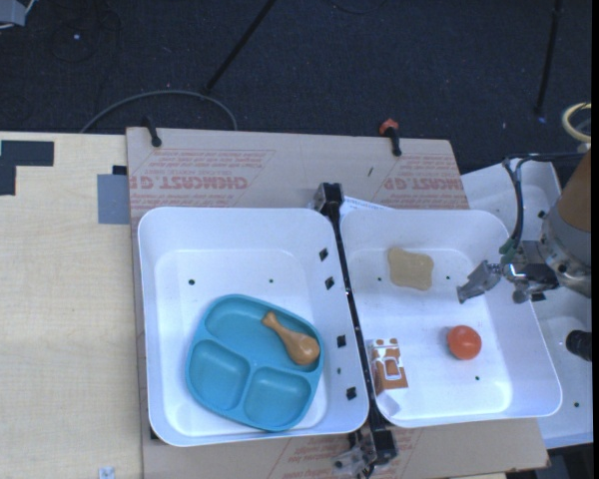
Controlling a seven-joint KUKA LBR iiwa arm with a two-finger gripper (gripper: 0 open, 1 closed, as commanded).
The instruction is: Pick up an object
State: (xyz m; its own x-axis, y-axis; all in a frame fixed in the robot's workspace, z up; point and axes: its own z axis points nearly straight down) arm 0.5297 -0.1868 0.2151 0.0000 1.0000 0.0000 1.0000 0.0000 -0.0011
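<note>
Reaching in over the right bin, the pincer, fingers apart and empty, looks mid-approach; next it must descend onto the tomato.

Colours and patterns, bench and both bins

Both bins, left and right, were plain white. The divided tray was uniform sky blue; the drumstick on it was tan-orange. The flat piece was pale beige, the round object orange-red. A small card showed an orange-and-white pattern, possibly lettering. The cardboard underneath was light brown with red print. The gripper was grey metal.
</note>
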